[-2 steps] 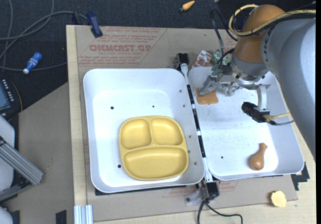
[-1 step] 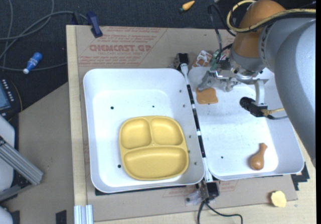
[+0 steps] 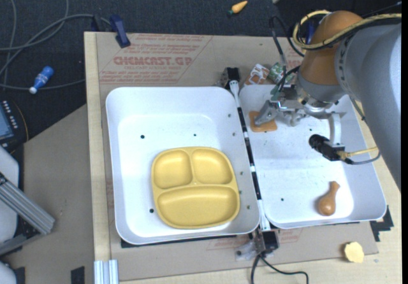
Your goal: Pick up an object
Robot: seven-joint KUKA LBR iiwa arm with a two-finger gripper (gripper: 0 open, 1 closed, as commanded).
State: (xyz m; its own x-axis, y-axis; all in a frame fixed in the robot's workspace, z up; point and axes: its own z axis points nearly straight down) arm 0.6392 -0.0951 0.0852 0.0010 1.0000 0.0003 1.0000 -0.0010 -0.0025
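The gripper (image 3: 272, 112) hangs over the upper left corner of the right bin (image 3: 299, 216), close to the wall it shares with the left bin (image 3: 121, 149). From this slanted view I cannot tell how far open it is, nor whether it has hold of anything.

A flat orange-brown piece (image 3: 263, 125) lies on the bin floor just below and slightly left of the gripper's tip in the frame. Its upper edge meets the metal, though whether the two touch is unclear.

A brown drumstick-shaped toy (image 3: 328, 198) lies well apart, in the lower right of the same bin.

The left bin holds a yellow divided plate (image 3: 194, 187) in its lower middle.

On the bench at the lower right, outside the bins, sits a small yellow lump (image 3: 353, 251).
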